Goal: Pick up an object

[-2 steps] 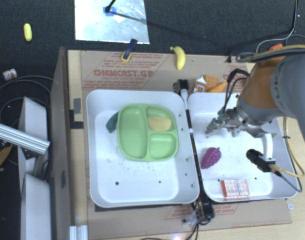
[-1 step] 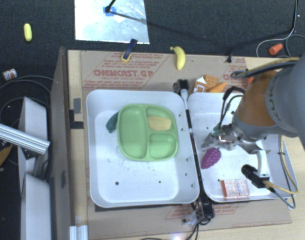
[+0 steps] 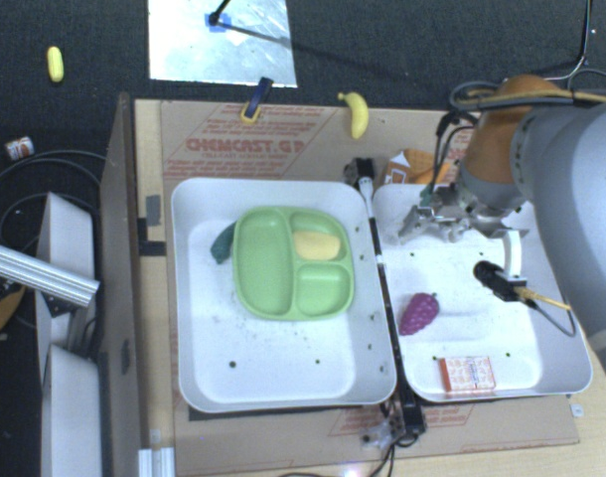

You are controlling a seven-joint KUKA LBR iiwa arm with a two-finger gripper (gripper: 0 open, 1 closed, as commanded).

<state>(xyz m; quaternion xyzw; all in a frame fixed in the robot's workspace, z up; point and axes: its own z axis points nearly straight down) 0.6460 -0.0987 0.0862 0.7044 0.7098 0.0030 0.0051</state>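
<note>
The hand (image 3: 429, 223) hangs over the far part of the right bin (image 3: 460, 291). I cannot tell whether it is apart or together, and nothing is seen inside it. The task names no special object, so I judge the nearest free one to be the best choice: the purple grape bunch (image 3: 418, 313). It lies nearer to the camera than the hand, in the same bin, close to the wall shared with the left bin (image 3: 273, 361).

To do this step well, the hand should come centred above the bunch and keep away from that wall. It should close across the narrow side, because the bumpy shape may slip.

Farther from the hand, at the near edge, lies a small red and white box (image 3: 467, 373); it is flat and probably harder to grip. Just behind the hand is an orange packet (image 3: 412, 167); I cannot tell if it is inside the bin. Across the wall from the hand, the left bin holds a green divided plate (image 3: 283, 266) with a yellow piece (image 3: 318, 242) in one compartment. A dark green thing (image 3: 223, 242) lies beside the plate.
</note>
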